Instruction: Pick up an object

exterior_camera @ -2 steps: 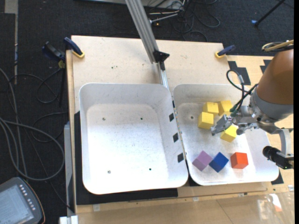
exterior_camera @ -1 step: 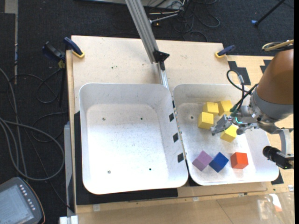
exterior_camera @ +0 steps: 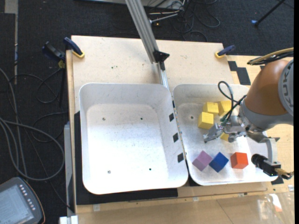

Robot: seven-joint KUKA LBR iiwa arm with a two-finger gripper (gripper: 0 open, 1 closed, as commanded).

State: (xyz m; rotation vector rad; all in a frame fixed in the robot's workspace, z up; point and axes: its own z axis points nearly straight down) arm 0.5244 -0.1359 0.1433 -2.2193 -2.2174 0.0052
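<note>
Tool (exterior_camera: 216, 133) low in right bin (exterior_camera: 187, 101) beside yellow blocks (exterior_camera: 206, 120), above purple block (exterior_camera: 202, 160).

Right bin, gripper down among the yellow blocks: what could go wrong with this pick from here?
1. The yellow blocks sit crowded around the gripper, so it may nudge one aside rather than catch it.
2. The purple block, blue block and orange block lie near; a sweep could scatter them.

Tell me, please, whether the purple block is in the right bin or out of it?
In. The purple block lies on the right bin's floor near its front edge, beside the blue block.
</note>
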